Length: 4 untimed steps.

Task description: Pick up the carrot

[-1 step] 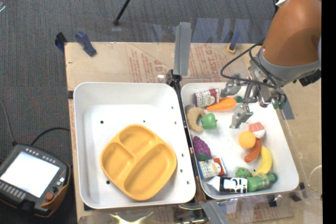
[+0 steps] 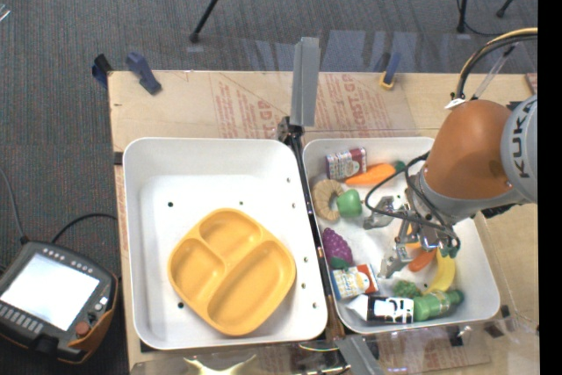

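- Two bins, and your carrot (image 2: 372,175) is lying in the right bin (image 2: 488,277), near its far edge beside the can (image 2: 345,162).
- Your gripper (image 2: 413,252) is hanging nearer the banana (image 2: 444,273); whether its fingers are parted, I cannot tell.
- You're wanting to line up along the carrot's middle.

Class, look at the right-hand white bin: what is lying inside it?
Inside the right bin: a carrot, small can, purple grapes, banana, green bottle and a carton. The arm covers whatever lies beneath it.

The arm (image 2: 479,158) hides part of the right bin (image 2: 488,281), and the tool's (image 2: 411,248) tips blur into clutter.
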Available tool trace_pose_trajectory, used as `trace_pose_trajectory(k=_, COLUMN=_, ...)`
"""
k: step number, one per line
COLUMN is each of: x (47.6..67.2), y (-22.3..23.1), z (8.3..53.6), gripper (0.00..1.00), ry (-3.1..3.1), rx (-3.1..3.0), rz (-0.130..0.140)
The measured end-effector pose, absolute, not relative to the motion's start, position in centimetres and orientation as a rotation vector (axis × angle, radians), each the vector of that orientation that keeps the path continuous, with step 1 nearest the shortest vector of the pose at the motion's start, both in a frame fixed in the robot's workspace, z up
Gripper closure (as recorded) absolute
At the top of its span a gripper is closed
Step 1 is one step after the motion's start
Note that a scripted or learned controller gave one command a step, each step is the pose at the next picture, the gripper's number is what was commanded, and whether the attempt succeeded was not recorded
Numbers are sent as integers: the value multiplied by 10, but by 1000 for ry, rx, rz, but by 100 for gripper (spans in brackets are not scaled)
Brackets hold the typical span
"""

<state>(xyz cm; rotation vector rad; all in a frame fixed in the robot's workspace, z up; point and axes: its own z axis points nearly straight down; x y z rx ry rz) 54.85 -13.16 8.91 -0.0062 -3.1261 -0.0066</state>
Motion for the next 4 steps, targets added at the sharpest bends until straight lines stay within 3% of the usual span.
trace_pose_trajectory(k=1, x=636, y=-125, z=88, gripper=0, ry=-3109, rx=-461, rz=-1)
trace_pose_trajectory(k=2, x=544, y=-167, z=87, gripper=0, ry=-3122, rx=-338, rz=-1)
trace_pose_trajectory(k=3, x=546, y=-165, z=98, gripper=100, ry=-3126, rx=-329, rz=-3)
trace_pose_trajectory(k=4, x=526, y=-215, z=210, gripper=100, ry=-3121, rx=-452, rz=4)
